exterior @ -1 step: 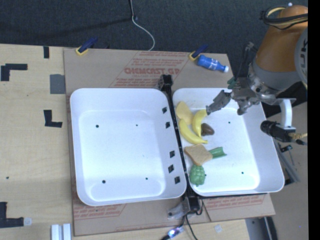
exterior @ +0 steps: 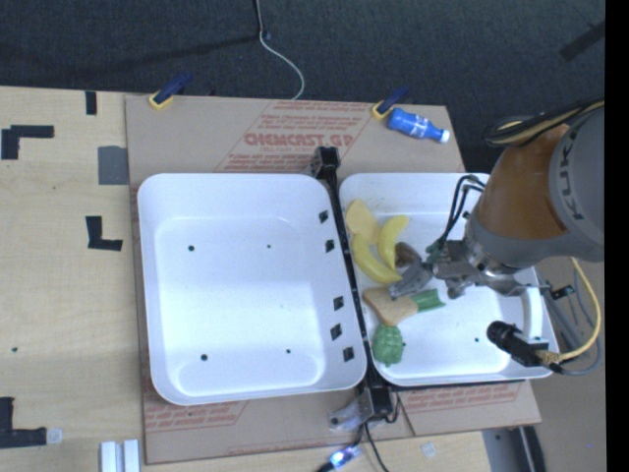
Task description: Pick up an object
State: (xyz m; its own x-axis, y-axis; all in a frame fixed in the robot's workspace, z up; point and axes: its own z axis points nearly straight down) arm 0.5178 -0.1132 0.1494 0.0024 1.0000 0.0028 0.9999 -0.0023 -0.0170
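Here, the gripper, its spread impossible to tell, hangs over crowded toys beside the banana; tight clutter could spoil its pick.

Arm: grey casing, dark "KU" lettering
Band: broad, orange, above the wrist
Cables: thin black, looping beside the wrist
Gripper: grey metal, two fingers

Arm enters from right, orange band above wrist, bent low. Gripper points left, tilted downward. Cable loops alongside the wrist.
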